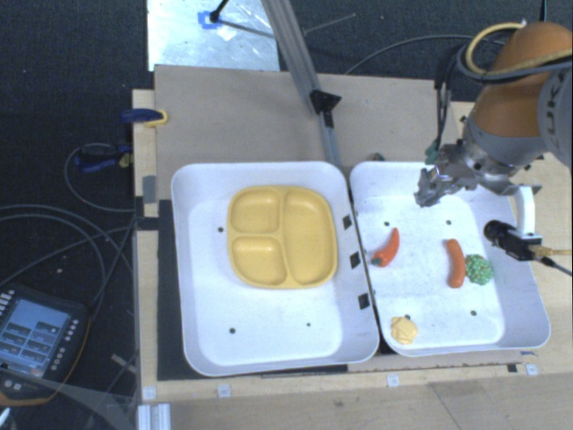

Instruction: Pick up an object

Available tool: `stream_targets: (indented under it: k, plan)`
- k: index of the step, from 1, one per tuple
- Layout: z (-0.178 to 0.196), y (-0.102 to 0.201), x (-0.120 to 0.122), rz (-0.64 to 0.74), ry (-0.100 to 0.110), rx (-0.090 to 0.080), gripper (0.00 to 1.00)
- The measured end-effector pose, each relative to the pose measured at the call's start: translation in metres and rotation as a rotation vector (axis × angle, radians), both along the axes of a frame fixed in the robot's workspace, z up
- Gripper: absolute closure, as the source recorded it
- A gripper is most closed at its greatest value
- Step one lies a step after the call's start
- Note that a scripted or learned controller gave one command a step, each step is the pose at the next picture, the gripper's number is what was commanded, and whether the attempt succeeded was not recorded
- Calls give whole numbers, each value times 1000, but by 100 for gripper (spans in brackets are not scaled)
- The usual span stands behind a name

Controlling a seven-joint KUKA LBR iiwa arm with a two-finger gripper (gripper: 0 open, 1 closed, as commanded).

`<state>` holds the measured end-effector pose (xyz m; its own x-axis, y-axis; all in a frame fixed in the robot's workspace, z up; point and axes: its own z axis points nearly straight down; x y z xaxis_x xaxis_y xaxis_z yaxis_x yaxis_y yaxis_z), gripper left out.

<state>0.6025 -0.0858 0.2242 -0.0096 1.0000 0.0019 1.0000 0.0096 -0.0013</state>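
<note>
I see the arm (pixel 519 97) reaching in from the upper right of the frame, its orange band at the top right corner and the grey wrist angled down toward the right bin (pixel 528 330). The gripper (pixel 431 189) hangs over the upper left part of that bin, well above and apart from the objects lying in it. From this slanted view I cannot tell how it is set, and I see nothing held at its tip.

In the right bin, a small red-orange chili-shaped piece (pixel 387 248) lies left of centre, tilted, near the bin's left wall. Right of centre an orange sausage-shaped piece (pixel 456 263) lies nearly upright in the frame, and a green broccoli-like piece (pixel 478 270) sits just beside it on the right, seemingly touching. A pale yellow lumpy piece (pixel 405 330) rests at the bin's lower left corner.

The left bin (pixel 206 330) holds a yellow divided plate (pixel 281 236) with three compartments, sitting in its upper middle.

A black cylindrical fitting (pixel 507 238) juts over the right bin's right edge.
</note>
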Motion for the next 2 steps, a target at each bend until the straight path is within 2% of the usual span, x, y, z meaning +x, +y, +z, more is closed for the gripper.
stream_targets:
  k: [2]
  plan:
    - [19,99,-49,3,-1,1,100]
